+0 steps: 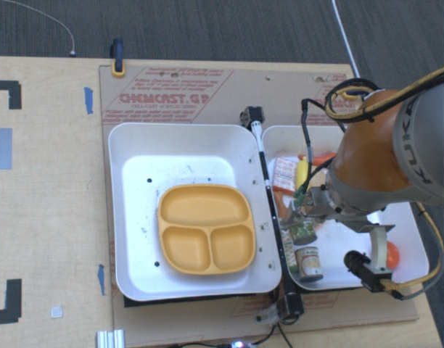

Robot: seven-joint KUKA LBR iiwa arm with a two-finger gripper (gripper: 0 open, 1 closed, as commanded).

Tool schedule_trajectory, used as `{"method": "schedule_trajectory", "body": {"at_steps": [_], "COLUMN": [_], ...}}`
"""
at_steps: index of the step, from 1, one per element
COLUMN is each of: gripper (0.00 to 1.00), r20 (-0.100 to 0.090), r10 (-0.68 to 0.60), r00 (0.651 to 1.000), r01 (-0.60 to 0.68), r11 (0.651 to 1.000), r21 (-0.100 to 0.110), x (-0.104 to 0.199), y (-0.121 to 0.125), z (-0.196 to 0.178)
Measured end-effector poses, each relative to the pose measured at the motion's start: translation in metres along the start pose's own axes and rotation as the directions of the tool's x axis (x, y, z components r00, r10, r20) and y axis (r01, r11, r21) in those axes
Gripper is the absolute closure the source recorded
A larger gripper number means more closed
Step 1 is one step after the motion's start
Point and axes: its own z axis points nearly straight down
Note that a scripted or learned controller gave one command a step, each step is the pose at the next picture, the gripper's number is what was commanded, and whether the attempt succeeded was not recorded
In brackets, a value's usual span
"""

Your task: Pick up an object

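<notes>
Single fixed camera above bench [48, 194], slanted down over both bins [128, 216].

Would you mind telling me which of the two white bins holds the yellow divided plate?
The left white bin holds the yellow three-compartment plate; the right white bin holds small clutter.

We see two white bins [128, 194], a yellow-orange three-part tray [206, 228], pale tan surface [48, 216] with blue tape marks [88, 100] — red lettering on cardboard [164, 96] — grey arm [425, 143], orange band [367, 147].
</notes>
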Motion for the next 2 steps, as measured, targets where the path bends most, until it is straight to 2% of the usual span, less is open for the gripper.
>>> {"method": "schedule_trajectory", "body": {"at_steps": [1,2], "gripper": [1.00,1.00], "r20": [0.000,0.000], "r10": [-0.002,-0.001], "r00": [1.000,1.000], "r01": [0.002,0.001], "r11": [1.000,1.000], "r21": [-0.002,-0.002], "x": [0.075,0.015], "y": [0.000,0.001], "z": [0.000,0.000]}}
